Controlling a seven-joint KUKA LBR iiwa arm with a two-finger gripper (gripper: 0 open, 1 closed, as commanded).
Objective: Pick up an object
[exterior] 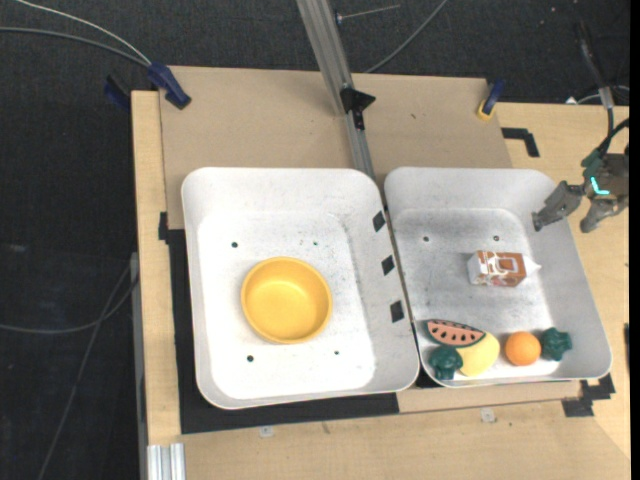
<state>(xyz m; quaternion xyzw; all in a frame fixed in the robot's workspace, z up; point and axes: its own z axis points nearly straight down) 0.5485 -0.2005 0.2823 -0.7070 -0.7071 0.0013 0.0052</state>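
My gripper (pixel 574 212) hangs at the right edge of the view, over the right bin's (pixel 450 203) far right rim, with its two fingers spread apart and nothing between them. In that bin a small brown and white carton (pixel 498 268) lies near the middle, to the left of and below the gripper. Along the bin's front edge lie a watermelon slice (pixel 457 332), a yellow banana-like piece (pixel 482 354), a dark green broccoli piece (pixel 445 362), an orange (pixel 522 348) and a second green piece (pixel 556 343).
The left bin (pixel 215 228) holds a yellow bowl (pixel 286 298) near its middle. A metal pole (pixel 325 38) slants down from the top to the gap between the bins. Blue clamps (pixel 170 85) sit on the bench's far left corner.
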